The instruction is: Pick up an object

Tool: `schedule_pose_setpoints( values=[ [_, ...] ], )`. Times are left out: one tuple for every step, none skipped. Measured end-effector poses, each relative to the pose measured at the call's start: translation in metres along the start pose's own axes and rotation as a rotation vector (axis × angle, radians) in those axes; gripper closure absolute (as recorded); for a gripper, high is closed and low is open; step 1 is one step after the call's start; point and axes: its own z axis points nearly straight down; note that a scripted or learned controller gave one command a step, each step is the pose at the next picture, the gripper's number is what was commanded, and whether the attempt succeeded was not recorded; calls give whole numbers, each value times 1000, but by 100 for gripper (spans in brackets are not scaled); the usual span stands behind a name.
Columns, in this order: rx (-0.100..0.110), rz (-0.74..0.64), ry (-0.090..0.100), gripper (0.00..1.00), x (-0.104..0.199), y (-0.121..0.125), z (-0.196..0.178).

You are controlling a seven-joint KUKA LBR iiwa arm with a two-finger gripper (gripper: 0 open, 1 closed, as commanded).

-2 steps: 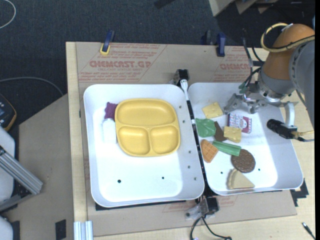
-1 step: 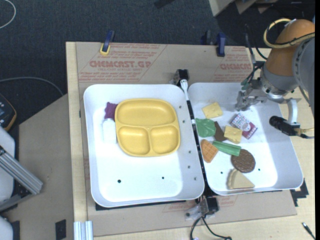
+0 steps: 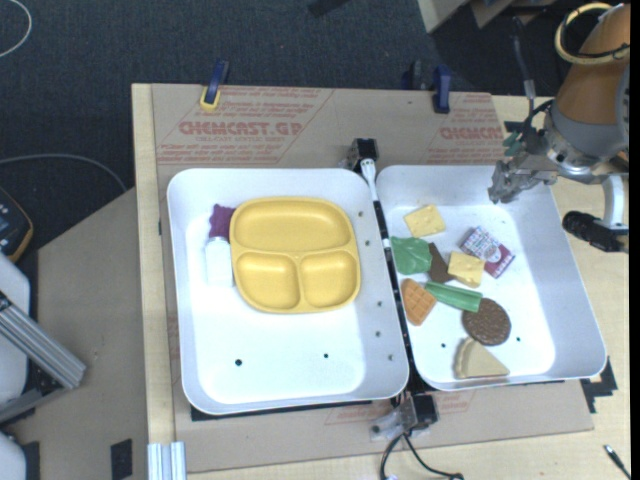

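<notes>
The right bin (image 3: 560, 298) holds several toy food pieces: a yellow cheese square (image 3: 424, 221), a purple-and-white wrapper (image 3: 487, 249), a small yellow block (image 3: 465, 268), a green leaf piece (image 3: 409, 256), a green stick (image 3: 456, 297), an orange waffle piece (image 3: 418, 301), a brown round cookie (image 3: 487, 322) and a tan wedge (image 3: 481, 361). My gripper (image 3: 508, 185) hangs over the bin's far right corner, apart from all the pieces and up-right of the wrapper. Nothing shows between its tips.
The left bin (image 3: 200, 348) carries a yellow divided plate (image 3: 295, 253) with a white bottle (image 3: 217, 262) and a purple item (image 3: 221, 218) at its left side. Blue and yellow clamps sit on the board's far edge. A black clip joins the bins at the top.
</notes>
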Motion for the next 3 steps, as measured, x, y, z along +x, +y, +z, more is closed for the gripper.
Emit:
schedule_pose_setpoints(
  values=[
    [-1, -1, -1, 100, -2, 0, -66],
    [5, -2, 1, 100, -2, 1, -65],
    [9, -6, 6, 100, 60, -7, -72]
  ],
)
